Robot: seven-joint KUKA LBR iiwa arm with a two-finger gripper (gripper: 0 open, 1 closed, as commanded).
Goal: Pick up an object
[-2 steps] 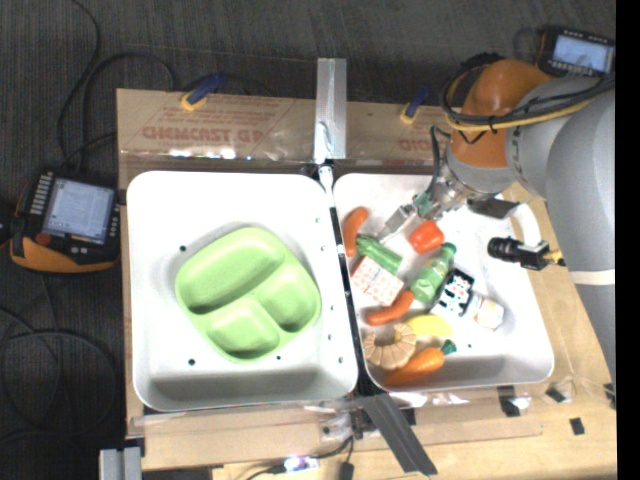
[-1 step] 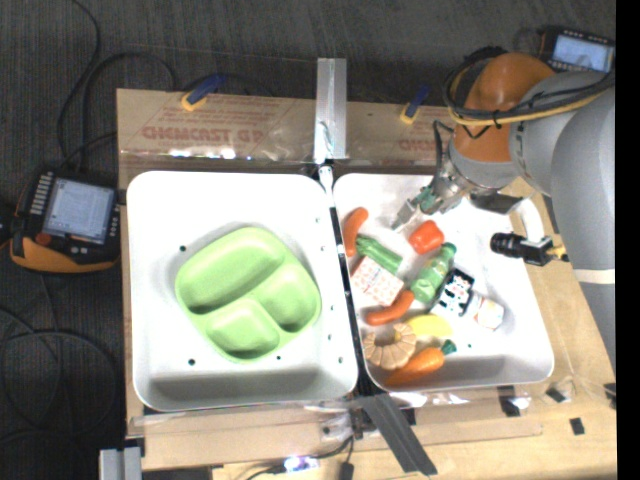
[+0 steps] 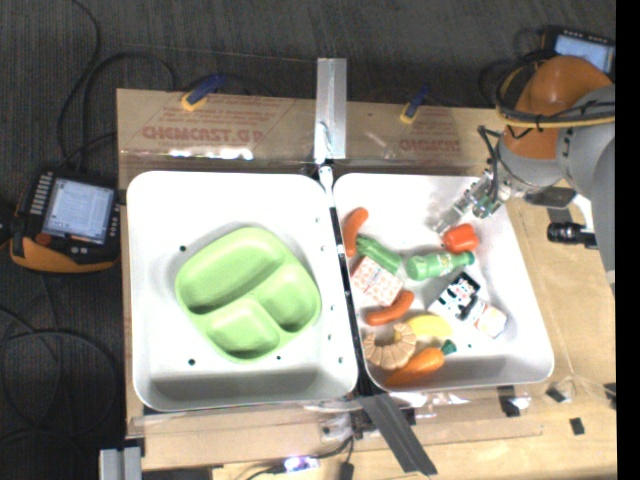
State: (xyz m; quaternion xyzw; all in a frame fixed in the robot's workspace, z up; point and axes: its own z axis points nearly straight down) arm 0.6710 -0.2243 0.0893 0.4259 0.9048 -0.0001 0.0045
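Now | tool (image 3: 478, 202) nr right bin (image 3: 535, 340) top-right rim, grip state unclear | red pepper (image 3: 460, 237) just below

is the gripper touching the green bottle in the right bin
Apart. The camera view shows the gripper up near the right bin's far right corner, with bare white bin floor and a red-orange toy between it and the green bottle.

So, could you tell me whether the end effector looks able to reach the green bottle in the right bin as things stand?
Probably yes: the end effector hovers near the green bottle, whose top is uncovered, though a red-orange piece touches its cap end.
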